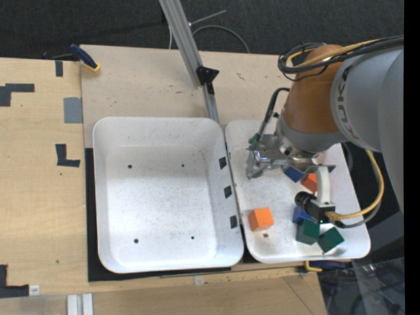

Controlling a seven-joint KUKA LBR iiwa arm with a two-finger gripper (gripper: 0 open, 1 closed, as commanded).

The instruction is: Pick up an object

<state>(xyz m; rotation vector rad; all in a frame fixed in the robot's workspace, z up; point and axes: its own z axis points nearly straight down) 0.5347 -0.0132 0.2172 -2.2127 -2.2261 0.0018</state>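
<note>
My gripper (256,167) hangs low over the upper left part of the right bin (275,251), close to the wall it shares with the left bin. An orange cube (261,218) lies on the bin floor below it in the view, apart from it. Right of the gripper a blue block (293,174) and a red-orange piece (310,182) lie partly under the wrist. Nothing shows between the gripper and the bin floor.
A dark blue block (300,216) and two green blocks (306,232) (331,239) crowd the right bin's lower right corner. The left bin (105,143) stands beside it. A slanted metal bar (187,38) crosses above the bins.
</note>
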